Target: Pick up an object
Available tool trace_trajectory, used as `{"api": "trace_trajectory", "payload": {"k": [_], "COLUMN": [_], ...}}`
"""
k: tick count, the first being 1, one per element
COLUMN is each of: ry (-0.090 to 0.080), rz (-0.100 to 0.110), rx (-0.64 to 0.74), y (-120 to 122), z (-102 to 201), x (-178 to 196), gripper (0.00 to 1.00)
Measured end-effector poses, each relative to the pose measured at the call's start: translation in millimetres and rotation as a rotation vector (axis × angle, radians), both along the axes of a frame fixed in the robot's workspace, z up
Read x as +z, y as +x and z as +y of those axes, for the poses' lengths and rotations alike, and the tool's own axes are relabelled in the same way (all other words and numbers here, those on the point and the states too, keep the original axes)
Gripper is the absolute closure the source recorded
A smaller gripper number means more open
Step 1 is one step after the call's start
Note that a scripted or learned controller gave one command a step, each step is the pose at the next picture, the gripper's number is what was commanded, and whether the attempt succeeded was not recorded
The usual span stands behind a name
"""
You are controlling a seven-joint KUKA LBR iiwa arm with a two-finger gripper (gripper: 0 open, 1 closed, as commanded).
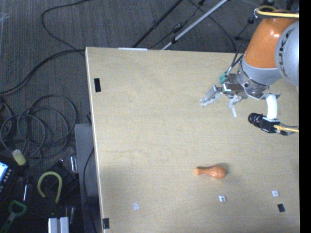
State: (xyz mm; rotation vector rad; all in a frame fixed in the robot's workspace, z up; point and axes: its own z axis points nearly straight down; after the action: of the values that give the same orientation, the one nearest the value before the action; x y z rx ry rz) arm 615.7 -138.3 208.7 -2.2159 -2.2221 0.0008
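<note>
One camera is hanging high above the bench (160, 130), looking down at a slant. The arm (272, 47) is reaching in from the right.

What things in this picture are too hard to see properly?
- The hand: too small and blurred in the camera view to tell how it is set.
- The arm: its upper part is cut off by the top and right edges.
- The orange object: too small to say what it is.
- Small marks on the wooden board: too tiny to identify.

bench top (160, 125): pale matt wood (plywood-like) | orange object (212, 171): smooth, slightly glossy | pincer (221, 100): bare metal
</note>
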Motion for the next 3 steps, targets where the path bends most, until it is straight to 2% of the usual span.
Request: {"api": "trace_trajectory", "payload": {"k": [1,2,3], "ry": [-0.004,-0.005,-0.006], "rz": [-0.002,0.0,-0.001], "rx": [-0.049,0.066,0.296], "y": [-5.1,52.3,52.5], "z": [-66.6,-63.9,-80.3], "x": [35.2,-75.0,-96.3], "gripper": [0.0,0.0,0.0]}}
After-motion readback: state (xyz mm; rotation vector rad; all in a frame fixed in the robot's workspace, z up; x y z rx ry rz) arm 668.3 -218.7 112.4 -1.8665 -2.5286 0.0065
